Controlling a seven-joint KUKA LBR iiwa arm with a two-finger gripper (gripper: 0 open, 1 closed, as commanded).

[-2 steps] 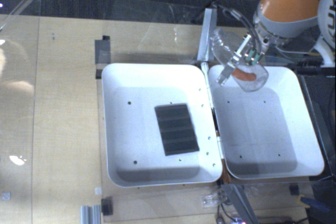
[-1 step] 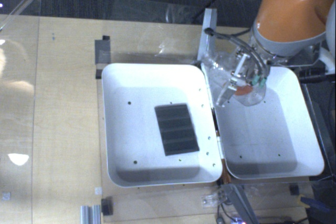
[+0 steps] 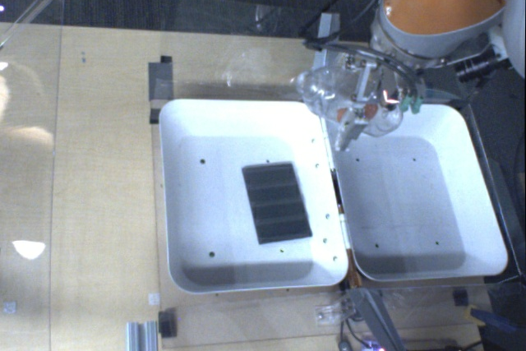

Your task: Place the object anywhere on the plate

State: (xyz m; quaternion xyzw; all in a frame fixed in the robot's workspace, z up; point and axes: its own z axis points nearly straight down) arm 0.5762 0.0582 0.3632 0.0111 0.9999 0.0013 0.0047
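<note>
The plate (image 3: 277,203) is a dark, ridged rectangle lying flat in the middle of the left white bin (image 3: 189,177). A clear, glass-like object (image 3: 322,92) hangs at the back, above the rims where the two bins meet. My gripper (image 3: 355,117) comes down from the orange-banded wrist at the top right and is shut on this clear object, whose see-through body wraps around the fingers (image 3: 345,131). The object is up and to the right of the plate and apart from it. Its exact outline is hard to make out.
The right white bin (image 3: 427,242) lies under the arm, its floor bare. A dark clamp (image 3: 161,82) stands at the left bin's back left corner. Cables and fittings run along the bench's front edge (image 3: 362,320). The big arm body covers the top right corner.
</note>
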